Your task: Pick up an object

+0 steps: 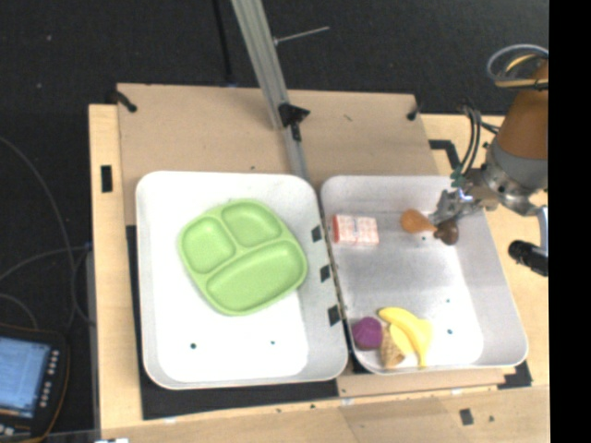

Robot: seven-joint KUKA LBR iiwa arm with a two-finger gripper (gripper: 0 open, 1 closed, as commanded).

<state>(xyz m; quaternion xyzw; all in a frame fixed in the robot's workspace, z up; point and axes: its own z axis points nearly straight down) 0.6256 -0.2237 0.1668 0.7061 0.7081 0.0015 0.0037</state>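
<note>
Camera view is taken from above the bench (111,404), where two shallow white bins are set side by side. The gripper (450,216) is seen low over the far right part of the right bin (480,330), reached in from the right edge on the grey arm (522,150) with its orange band. Whether it is apart or together cannot be told, since it is small and dark against the bin floor. An orange object (416,221) lies just beside it on the left, and a small dark brown object (447,235) sits right at its tip (contact cannot be confirmed). Nothing is clearly seen clamped. The orange object is rounded and smooth, placed near the far edge of the right bin. A pink-and-white box (355,231) rests toward the far left corner of that bin. At the near left corner a purple round item (367,332), a yellow banana (412,330) and a tan piece (394,352) are clustered, touching one another. The left bin (166,349) carries a green divided plate (243,257) with three compartments, set toward its middle.
</note>
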